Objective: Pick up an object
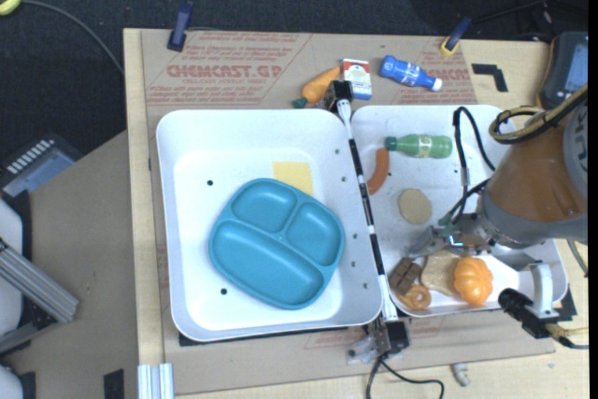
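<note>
Gripper: the gripper (447, 236) is seen low over the right bin (486, 119), towards its near edge; whether it is wide, narrow or closed on anything cannot be told, since the wrist hides that part; nothing is seen to be held.
Arm: the arm (537, 182) is brought in from the right edge of the bench (140, 201); much of the right bin's right side is covered by it.
Nearest things: an orange round fruit (473, 279) lies just beside the gripper, at the near edge of the right bin; a brown pretzel-like piece (409, 283) lies in the near left corner, close by; a tan disc (414, 205) lies in the middle, just beyond the gripper.
Farther things: a green bottle (422, 145) lies on its side near the far edge; an orange sausage (377, 170) lies along the left wall.
Likely target: the orange round fruit is judged the nearest candidate, though this is not certain.
Handling: it is judged light, fairly stiff and smooth; being round, it may roll or slip out sideways; a hold across its widest part, from straight above, is advised.
Risk: the pretzel-like piece may be nudged or caught instead.
Left bin: the left bin (177, 201) carries a blue divided plate (276, 241) in its middle and a yellow slice (292, 174) towards the far edge.
</note>
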